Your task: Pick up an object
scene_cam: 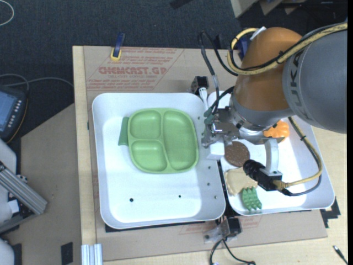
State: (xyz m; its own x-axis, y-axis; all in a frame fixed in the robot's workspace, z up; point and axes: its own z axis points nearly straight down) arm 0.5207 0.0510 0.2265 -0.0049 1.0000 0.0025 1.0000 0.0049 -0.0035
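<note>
A green divided plate (162, 139) lies in the left white bin (105, 148), toward its back. In the right bin (311, 195) I see a brown round disc (237, 153), a beige flat piece (236, 180), a small green studded block (251, 197) and an orange object (277, 130) partly hidden by the arm. My gripper (212, 131) hangs low over the wall between the two bins, just left of the brown disc and right of the plate. The wrist hides what is under it, and nothing shows as held.
The grey and orange arm (276, 70) covers the back of the right bin. A black connector with a yellow cable (262, 175) hangs over the beige piece. The left bin's front half shows bare white floor. Cardboard (132, 65) lies behind the bins.
</note>
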